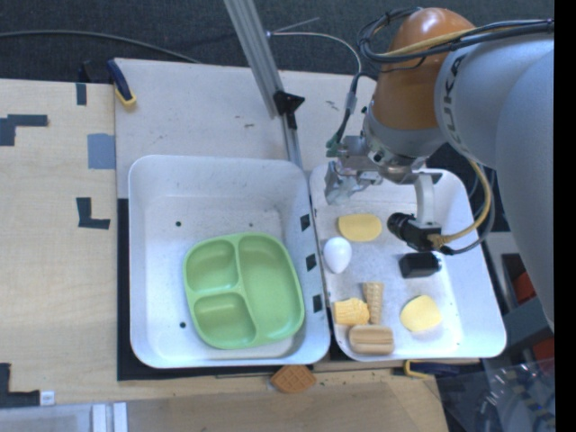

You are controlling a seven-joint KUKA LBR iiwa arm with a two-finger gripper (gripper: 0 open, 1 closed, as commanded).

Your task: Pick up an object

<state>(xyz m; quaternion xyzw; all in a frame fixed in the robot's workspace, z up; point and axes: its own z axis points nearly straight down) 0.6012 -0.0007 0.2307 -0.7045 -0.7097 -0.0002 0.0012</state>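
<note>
While the grey arm with its orange band reaches in from the right, the metal tool (346, 180) hangs over the far left corner of the right shallow white bin (477, 322); nothing shows between its fingers, and whether they stand wide or narrow cannot be told from this angle. Just beside the tool, toward the near side, lies a flat yellow oval piece (360, 227), and near that a small white egg-shaped object (337, 254) sits against the bin's left wall. Closer to the near edge are a yellow corn-like block (351, 311), a tan waffle cone (373, 300) touching it, a light brown bread-roll shape (371, 338), and a round yellow lemon-like object (420, 314). The left shallow white bin (153, 196) carries a green plastic divided plate (243, 289). An orange waffled piece (292, 379) rests on the counter (54, 241) just outside the bins' near rims.
</note>
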